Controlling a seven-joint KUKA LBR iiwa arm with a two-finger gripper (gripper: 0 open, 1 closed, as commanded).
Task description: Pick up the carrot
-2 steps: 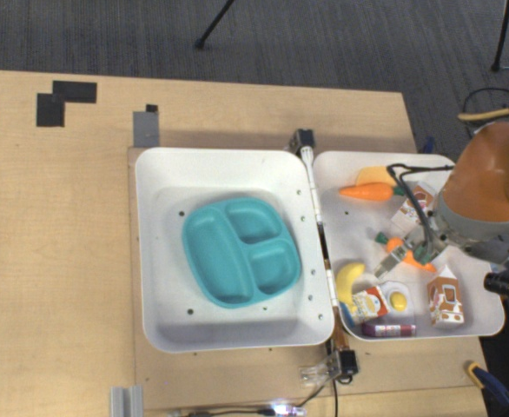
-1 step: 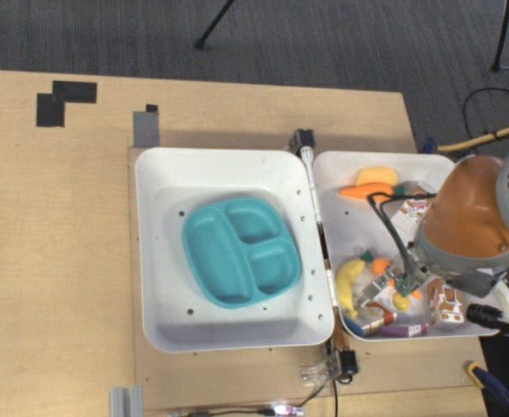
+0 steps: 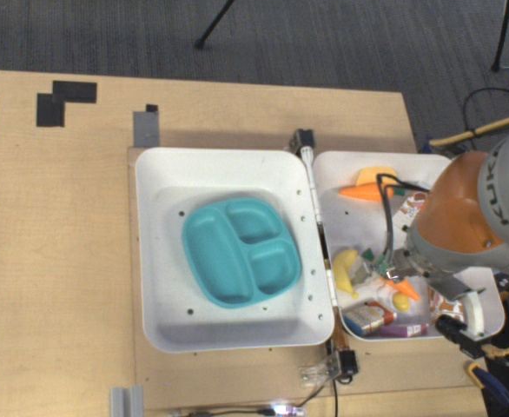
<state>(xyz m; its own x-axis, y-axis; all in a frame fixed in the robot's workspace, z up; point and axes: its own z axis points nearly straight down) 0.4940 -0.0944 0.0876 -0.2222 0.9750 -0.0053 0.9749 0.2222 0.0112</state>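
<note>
Gripper: I see it low in the right bin, but the fingers are lost among clutter; I cannot read their state.
Arm: cut off by the right edge; its bulk hides much of the right bin's floor.
Carrot: its right end runs under a black cable and toward the arm; I cannot make out its full length.
Small items by the gripper: too jumbled and small for me to name.
</note>
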